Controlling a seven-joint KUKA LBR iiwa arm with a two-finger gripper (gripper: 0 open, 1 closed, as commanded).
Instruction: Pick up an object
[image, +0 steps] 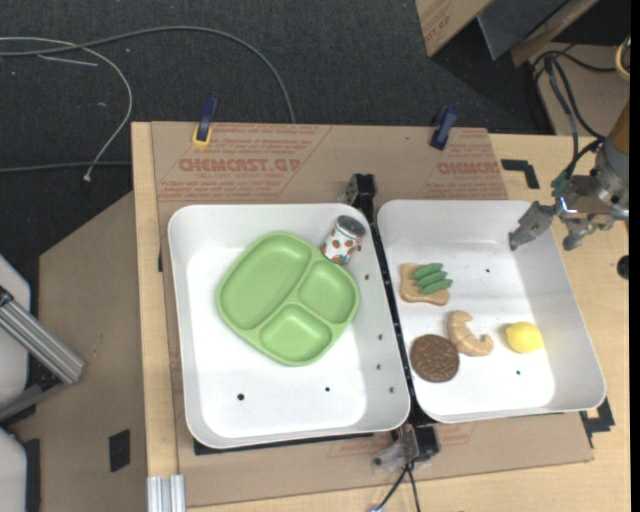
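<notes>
The right bin (560, 300) holds a toast piece topped with green beans (426, 282), a tan croissant-like pastry (469, 333), a round brown cookie (435, 357) and a yellow lemon (523, 338). My gripper (553, 228) hangs over the bin's upper right corner, well apart from all of them. Its two grey fingers (524, 228) are spread and nothing sits between them. In the left bin (200, 400) lies a green three-compartment plate (287, 297), with a small white cup with red dots (343, 239) tipped at its upper right edge.
Both bins rest on a cardboard sheet (260, 155) held by blue clamps (205, 120) at the back. Cables (570, 95) and a box (470, 20) lie beyond the bench's far right. A metal rail (30, 335) stands at the left.
</notes>
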